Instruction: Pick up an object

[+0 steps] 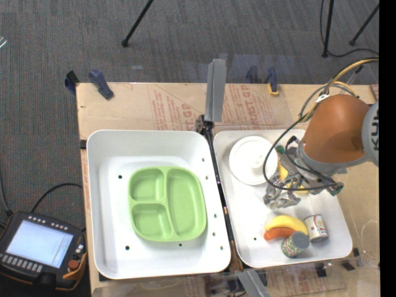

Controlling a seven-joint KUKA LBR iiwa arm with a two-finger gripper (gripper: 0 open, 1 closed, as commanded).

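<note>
Grey carpet with tripod legs surrounds a tabletop [154,107] covered in brown board, and on it sit two shallow white bins side by side.

Nothing names the object to pick, so the choice is open among the things in the right bin [247,252]. Closest under the arm is something yellow [286,173], mostly hidden by the wrist and cables; what it is cannot be told. The claw [281,193] hangs over the middle of that bin, just beside the yellow thing, and whether it is released or clenched cannot be told from this slant. Nothing can be seen held in it.

Near the bin's front edge lies a toy banana [286,223] with an orange, carrot-like piece [279,232] touching its underside. Both look like light, smooth plastic: stiff enough to pinch, but probably slippery and prone to rolling, so a grip across the thick middle seems safest. Just beside them is a small can [316,228] lying tilted and a dark-lidded can [294,244]. These look heavier and rigid; a grip across the round body should hold, though the curved metal could slide.

A white round plate [250,159] lies flat at the bin's back, likely hard to get under.

In the left bin [102,166] rests a green divided tray [167,203].
</note>
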